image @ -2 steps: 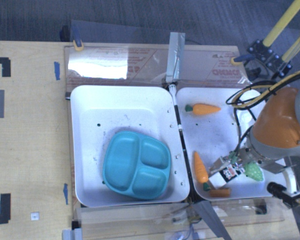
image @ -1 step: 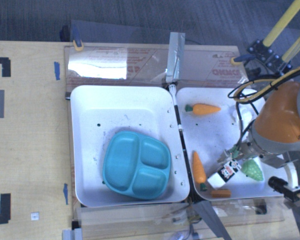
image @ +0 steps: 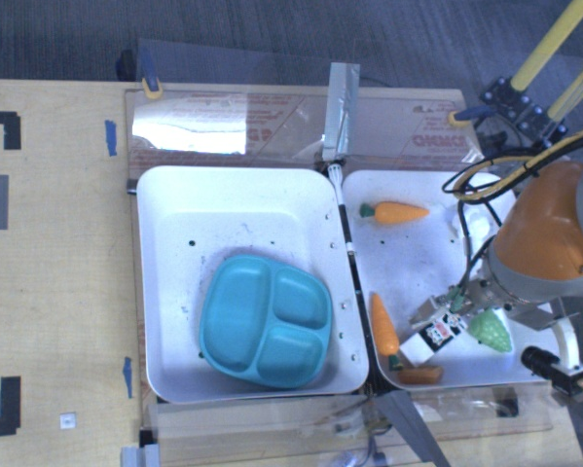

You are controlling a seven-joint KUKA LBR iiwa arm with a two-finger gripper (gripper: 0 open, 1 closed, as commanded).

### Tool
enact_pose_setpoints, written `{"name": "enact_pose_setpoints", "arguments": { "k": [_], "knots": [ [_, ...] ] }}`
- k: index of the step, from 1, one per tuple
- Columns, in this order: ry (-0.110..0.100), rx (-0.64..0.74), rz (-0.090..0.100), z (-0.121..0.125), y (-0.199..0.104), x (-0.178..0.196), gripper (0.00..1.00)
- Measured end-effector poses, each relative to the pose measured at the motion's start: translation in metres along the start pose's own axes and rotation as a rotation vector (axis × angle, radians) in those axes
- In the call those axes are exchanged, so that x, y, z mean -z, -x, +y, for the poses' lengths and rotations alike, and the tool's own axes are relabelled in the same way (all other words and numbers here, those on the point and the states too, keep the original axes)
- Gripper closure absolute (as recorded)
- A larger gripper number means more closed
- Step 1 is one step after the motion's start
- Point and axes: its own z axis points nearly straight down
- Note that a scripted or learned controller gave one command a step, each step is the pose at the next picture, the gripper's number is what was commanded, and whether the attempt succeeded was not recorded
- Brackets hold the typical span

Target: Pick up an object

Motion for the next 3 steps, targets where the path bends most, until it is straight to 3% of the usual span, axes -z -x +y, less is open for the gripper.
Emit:
{"name": "enact_pose_setpoints", "arguments": {
  "k": [1, 2, 3],
  "knots": [
    [-0.006, -0.511, 0.002, -0.001, -0.007, -0.018, 0.0],
    [-0.002, -0.117, 0.0, 0.004, -0.025, -0.017, 0.0],
    [0.009, -0.119, -0.004, 0.009, -0.023, -0.007, 1.0]
  ]
}}
